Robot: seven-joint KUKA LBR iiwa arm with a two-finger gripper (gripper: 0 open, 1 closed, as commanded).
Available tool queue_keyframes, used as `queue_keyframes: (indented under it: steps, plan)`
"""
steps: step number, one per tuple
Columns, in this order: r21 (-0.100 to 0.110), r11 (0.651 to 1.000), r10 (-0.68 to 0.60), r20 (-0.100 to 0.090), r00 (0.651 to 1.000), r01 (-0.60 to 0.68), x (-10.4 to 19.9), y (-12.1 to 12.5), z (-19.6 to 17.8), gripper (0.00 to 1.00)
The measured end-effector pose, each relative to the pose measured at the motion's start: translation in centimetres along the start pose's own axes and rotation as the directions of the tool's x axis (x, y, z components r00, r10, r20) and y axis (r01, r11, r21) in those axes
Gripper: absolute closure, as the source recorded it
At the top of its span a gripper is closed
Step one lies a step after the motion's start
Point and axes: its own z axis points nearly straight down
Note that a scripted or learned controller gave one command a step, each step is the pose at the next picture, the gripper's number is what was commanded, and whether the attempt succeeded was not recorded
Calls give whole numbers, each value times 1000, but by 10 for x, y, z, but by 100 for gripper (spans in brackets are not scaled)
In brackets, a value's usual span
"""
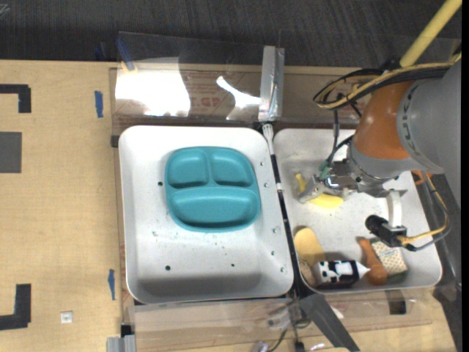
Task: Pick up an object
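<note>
The right bin holds several small objects. A yellow flat piece lies near its middle, with a smaller yellow bit to its left. A tan rounded object sits at the bin's lower left, and a black-and-white cow-patterned toy lies by the front wall. A brown and checkered object rests at the lower right. My gripper hangs low over the bin, right at the yellow piece's upper edge. I see nothing held between its fingers.
The left bin carries a teal divided plate. A ridge separates the two bins. A black cable-fitted part hangs by the arm over the right bin. A clear panel and metal post stand behind the bins.
</note>
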Motion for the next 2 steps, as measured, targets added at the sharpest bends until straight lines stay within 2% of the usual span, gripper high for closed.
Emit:
queue_keyframes:
  steps: [1,2]
  plan:
    - [-6,1000,-1,1,1000,1,0,2,-12,100]
    - [-3,999,53,-4,999,-53,76,-8,-146,100]
